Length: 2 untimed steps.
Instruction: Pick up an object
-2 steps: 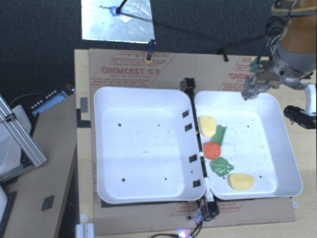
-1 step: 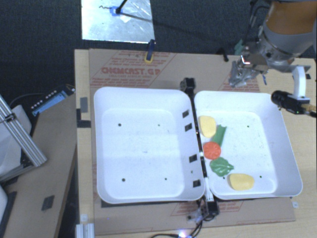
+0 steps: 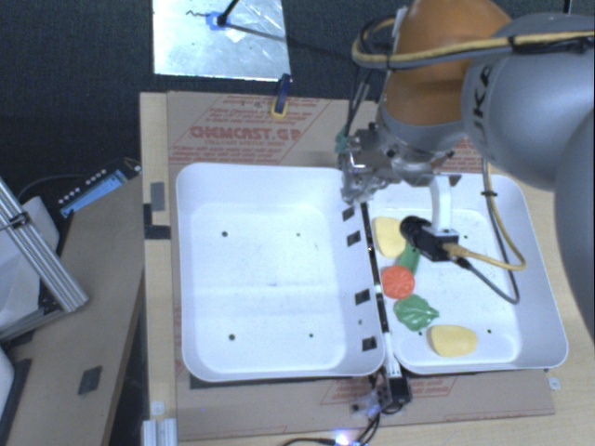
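Observation:
In the right bin lie a pale yellow piece near the divider, a red round object, a green crumpled object and a second yellow piece near the front. A thin green piece lies between the upper yellow piece and the red one. My gripper hangs low over the back left part of the right bin, just above the upper yellow piece. Nothing is visibly held in it.
The left bin has only small dark specks on its floor. A black-tabbed divider separates the bins. A yellow cable loops from the gripper over the right bin. The grey arm covers the back right.

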Tool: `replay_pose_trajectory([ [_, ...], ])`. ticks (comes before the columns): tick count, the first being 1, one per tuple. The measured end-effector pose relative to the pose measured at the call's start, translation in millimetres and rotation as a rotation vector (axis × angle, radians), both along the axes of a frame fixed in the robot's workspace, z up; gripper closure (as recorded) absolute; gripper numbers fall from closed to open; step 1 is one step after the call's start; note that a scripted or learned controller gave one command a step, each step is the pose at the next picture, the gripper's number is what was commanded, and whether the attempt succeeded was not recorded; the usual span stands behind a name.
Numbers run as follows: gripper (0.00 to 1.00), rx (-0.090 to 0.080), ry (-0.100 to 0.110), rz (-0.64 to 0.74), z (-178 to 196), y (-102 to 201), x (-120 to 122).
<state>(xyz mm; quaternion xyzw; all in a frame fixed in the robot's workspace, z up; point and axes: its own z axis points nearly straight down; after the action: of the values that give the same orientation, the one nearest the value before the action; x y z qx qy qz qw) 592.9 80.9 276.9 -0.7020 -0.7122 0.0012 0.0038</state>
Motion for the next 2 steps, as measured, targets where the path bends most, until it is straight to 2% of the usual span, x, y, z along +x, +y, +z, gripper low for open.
replay_pose_trajectory([
  [1,1.00,0.001,-0.017,-0.002,85.8,90.1,-4.2],
  [2,1.00,-0.001,-0.009,-0.005,93.0,135.5,-41.7],
])
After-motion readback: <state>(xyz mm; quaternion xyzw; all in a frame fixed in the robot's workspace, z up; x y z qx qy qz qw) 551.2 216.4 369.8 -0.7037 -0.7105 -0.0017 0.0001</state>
